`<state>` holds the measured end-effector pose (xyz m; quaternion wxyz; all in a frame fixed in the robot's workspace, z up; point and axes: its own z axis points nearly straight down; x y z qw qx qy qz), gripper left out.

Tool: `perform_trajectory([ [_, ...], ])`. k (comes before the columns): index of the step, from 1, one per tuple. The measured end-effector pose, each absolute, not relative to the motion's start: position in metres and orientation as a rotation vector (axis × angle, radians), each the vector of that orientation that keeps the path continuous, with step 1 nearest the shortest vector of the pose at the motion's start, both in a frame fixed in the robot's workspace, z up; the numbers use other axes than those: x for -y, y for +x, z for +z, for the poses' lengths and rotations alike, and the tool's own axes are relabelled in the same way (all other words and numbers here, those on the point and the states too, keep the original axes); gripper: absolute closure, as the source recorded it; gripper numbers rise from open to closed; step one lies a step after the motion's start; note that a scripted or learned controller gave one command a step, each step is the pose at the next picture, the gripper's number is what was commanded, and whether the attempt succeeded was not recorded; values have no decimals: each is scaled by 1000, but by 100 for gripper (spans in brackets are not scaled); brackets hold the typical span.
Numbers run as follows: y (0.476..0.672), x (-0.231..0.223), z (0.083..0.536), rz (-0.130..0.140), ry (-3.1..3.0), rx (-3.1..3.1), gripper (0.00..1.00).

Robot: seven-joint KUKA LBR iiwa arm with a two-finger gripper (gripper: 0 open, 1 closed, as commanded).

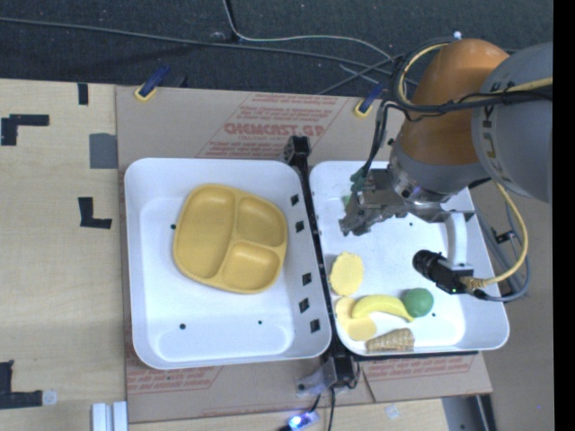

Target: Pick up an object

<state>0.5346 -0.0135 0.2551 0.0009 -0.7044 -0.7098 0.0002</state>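
Note:
The right bin (467,335) holds a small cluster of toy food at its near left. There is a pale yellow round piece (347,273), a banana (379,307), a green ball (417,303), another yellow piece (359,329) and a tan ridged piece (391,340). My gripper (356,219) hangs over the far left part of this bin, a short way beyond the round yellow piece. Nothing shows in its grasp. The arm's grey and orange body covers the bin's far right part.
A yellow divided plate (230,237) lies in the left bin (148,268). A black ridge (308,241) separates the two bins. Cables run across the dark floor behind the bench, and a black fitting (436,270) on the arm hangs over the right bin.

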Motion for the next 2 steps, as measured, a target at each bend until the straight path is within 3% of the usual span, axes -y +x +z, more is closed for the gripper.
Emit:
perform_trajectory([
  [1,538,-39,242,3,-2212,2226,100],
  [2,556,-87,245,0,-2213,2228,100],
])
